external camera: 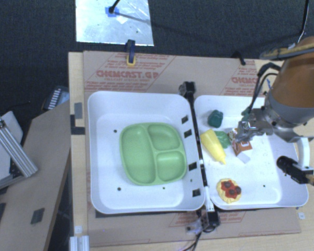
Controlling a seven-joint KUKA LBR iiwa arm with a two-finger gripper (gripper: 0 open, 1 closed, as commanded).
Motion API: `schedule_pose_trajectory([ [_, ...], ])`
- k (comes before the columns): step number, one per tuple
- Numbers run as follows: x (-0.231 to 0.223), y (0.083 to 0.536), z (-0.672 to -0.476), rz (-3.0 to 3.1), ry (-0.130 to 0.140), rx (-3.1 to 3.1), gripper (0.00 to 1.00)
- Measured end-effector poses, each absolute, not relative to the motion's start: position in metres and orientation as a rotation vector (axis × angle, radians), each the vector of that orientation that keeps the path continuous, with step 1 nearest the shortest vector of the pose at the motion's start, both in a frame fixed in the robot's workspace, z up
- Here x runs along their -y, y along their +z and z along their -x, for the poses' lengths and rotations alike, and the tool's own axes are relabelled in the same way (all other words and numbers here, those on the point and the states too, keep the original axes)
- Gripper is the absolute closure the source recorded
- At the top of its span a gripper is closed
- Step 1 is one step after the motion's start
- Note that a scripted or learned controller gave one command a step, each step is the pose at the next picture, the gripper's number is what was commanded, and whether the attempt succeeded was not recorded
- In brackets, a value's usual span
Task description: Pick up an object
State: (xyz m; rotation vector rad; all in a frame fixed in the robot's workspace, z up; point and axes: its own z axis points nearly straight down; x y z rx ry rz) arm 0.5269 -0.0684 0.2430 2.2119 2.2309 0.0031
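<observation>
Camera view, looking down on 2 white bins. Left bin [102, 114] holds a green divided plate [150, 153] with 3 compartments. Right bin [290, 192] holds 4 loose items: a dark green lump [215, 118] near the far wall, a yellow banana-like piece [213, 145] just beside the divider, a small round pizza toy [229, 190] near the front wall, and a small brown-and-red item [243, 146] at mid-bin.

Gripper [243, 135] sits low over the right bin, directly above the brown-and-red item and apparently touching it. Jaw state: cannot tell; the tips are too small and cluttered to read.

Step in hand, by judgement: the descent or closing phase of a grasp on the brown-and-red item. Next move calls for a firm close, then a straight lift clear of the banana-like piece.

Target looks small, flat and irregular, so it may slip.
</observation>
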Motion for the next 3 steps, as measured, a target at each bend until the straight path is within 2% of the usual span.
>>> schedule_pose_trajectory([
  [1, 0.012, 0.250, -0.521, -2.209, 0.005, -2.234, 1.00],
  [3, -0.084, 0.229, -0.512, -2.211, 0.003, -2.233, 1.00],
])
